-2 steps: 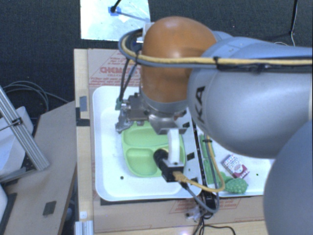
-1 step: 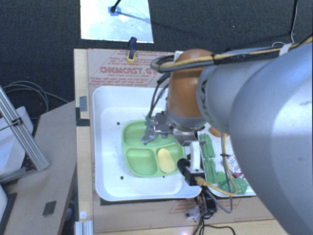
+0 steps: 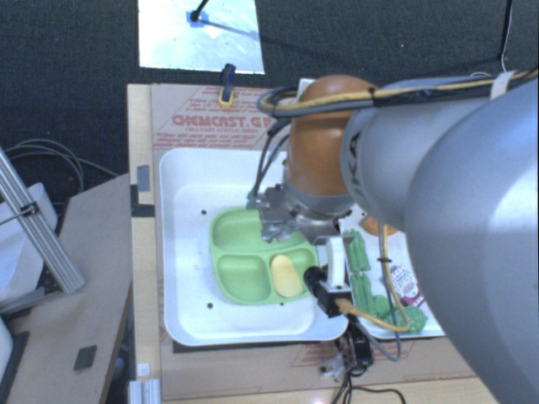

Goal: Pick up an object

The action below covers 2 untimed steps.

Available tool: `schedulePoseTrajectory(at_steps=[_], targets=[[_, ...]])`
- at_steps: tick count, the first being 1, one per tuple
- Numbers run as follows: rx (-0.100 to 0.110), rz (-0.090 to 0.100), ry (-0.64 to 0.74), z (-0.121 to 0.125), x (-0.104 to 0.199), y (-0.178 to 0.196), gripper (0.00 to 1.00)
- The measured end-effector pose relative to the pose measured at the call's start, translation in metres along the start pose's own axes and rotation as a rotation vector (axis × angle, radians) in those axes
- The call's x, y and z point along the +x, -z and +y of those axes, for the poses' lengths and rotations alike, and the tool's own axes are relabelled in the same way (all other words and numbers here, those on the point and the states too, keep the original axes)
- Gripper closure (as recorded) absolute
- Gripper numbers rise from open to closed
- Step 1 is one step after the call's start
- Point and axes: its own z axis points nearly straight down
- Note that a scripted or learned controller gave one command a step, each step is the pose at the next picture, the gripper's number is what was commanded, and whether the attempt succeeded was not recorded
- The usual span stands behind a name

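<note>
The pincer (image 3: 274, 219) hangs mid-frame over the upper right part of the green tray (image 3: 240, 268); whether it is open or closed, I can't tell. The one tray lies flat in the left white bin (image 3: 189, 310). It looks like light, stiff, slick plastic, best pinched on a divider wall. One yellow lump (image 3: 286, 276), likely soft, sits in its lower right compartment.

Obstacle: green tray (image 3: 240, 276) mid bin (image 3: 189, 217); bare floor left, front; arm (image 3: 455, 192) covers right side.
</note>
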Motion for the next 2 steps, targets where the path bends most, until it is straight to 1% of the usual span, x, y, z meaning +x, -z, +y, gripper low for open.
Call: schedulePoseTrajectory(at_steps=[1,2], targets=[[-0.009,0.002,-0.008,-0.017,-0.034,0.09,1.0],[0.012,-0.003,-0.009,-0.039,-0.056,-0.027,1.0]])
